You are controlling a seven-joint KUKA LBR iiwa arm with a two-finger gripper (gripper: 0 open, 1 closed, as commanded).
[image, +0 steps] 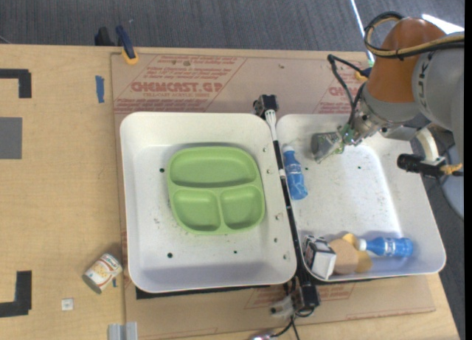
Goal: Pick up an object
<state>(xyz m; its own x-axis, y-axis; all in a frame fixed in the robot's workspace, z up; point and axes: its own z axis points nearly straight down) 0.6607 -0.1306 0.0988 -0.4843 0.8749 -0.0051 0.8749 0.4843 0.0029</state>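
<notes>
My gripper (323, 145) hangs over the far left part of the right bin (413, 206), and I see nothing in its grasp. A blue wrapped tube (293, 174) lies just below it, against the bin's left wall. In the near corner of the same bin lie a blue plastic bottle (389, 246), a tan block (354, 255) and a small black-and-white box (320, 257). The left bin (140, 184) holds a green divided plate (217, 187).
A small carton (102, 272) lies on the bench by the left bin's near left corner. Clamps (127, 42) sit at the cardboard's far left corner. A black clip (265, 104) stands on the divider between the bins.
</notes>
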